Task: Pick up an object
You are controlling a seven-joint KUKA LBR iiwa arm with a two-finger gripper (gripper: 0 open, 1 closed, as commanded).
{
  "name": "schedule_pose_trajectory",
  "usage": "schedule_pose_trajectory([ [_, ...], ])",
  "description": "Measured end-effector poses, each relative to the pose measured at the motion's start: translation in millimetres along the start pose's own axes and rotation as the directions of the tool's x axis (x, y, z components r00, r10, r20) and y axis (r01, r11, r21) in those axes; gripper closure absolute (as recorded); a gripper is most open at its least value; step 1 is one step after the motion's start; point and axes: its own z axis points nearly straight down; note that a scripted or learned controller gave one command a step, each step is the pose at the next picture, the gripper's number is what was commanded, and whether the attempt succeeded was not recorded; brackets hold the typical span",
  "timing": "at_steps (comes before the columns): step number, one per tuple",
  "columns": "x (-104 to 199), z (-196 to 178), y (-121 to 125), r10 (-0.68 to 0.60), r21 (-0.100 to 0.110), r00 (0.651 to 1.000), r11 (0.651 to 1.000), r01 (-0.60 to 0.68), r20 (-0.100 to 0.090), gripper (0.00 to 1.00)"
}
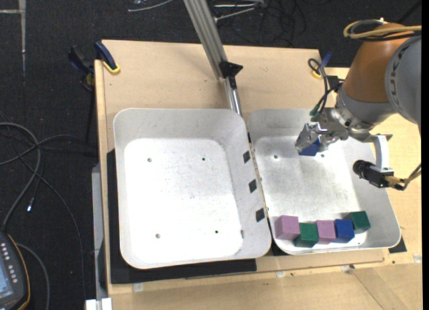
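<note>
Raised at upper right of the frame over the right shallow white bin (375,168): two-finger tool (310,142), clenched on a small blue block (309,146). Lined along that bin's lower edge: purple cube (287,226), dark green cube (308,233), pink cube (326,229), blue cube (344,228), green cube (360,220).

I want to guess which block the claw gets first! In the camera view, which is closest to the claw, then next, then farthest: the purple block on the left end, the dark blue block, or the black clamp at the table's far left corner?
From the gripper:
1. Dark blue block, right bin's near edge.
2. Purple block, left end of that row; close to the blue one's distance, hard to separate.
3. Black clamp, bench's far left corner, clearly farthest.
</note>
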Motion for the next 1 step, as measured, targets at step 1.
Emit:
schedule_pose_trajectory([
  [1,67.0,-35.7,43.0,-0.002,-0.004,1.0,1.0,0.002,0.001,1.0],
])
